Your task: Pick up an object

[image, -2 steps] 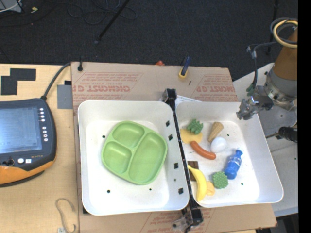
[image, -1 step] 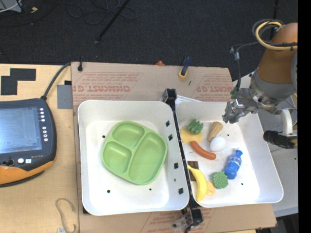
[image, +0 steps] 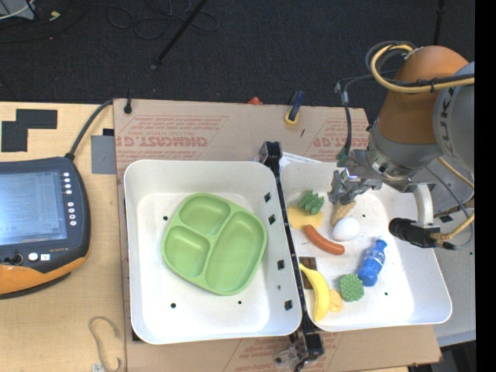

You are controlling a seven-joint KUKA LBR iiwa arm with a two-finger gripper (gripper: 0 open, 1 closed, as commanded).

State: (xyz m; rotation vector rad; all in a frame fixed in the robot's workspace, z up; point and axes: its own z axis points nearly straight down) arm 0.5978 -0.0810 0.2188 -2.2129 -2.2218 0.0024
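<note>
Camera view from above the bench takes in two shallow white plastic bins side by side on a sheet of brown cardboard. From where I stand, the left bin (image: pixel 147 208) carries a light green divided plastic plate (image: pixel 215 242), lying at a slight angle near its middle. The right bin (image: pixel 418 293) holds the small things: a dark green broccoli-shaped toy (image: pixel 311 202) near its upper left, a white egg (image: pixel 346 229) close to the middle, a red-orange sausage (image: pixel 323 240) lying slantwise just below and left of the egg, a small blue plastic bottle (image: pixel 372 263) to the lower right, a round green knobbly ball (image: pixel 350 287) beneath the bottle, and a yellow banana (image: pixel 318 290) along the bin's left wall.

The grey arm with its orange band reaches in from the right, and its two-finger gripper (image: pixel 344 200) hangs over the upper part of the right bin, just above the egg. A tan, wedge-shaped piece (image: pixel 343 211) shows at the fingertips, touching the egg's top; I cannot tell whether the fingers are apart or closed on it.

A grey and orange handheld control pendant (image: pixel 35 215) lies on the bench, well left of the bins.
</note>
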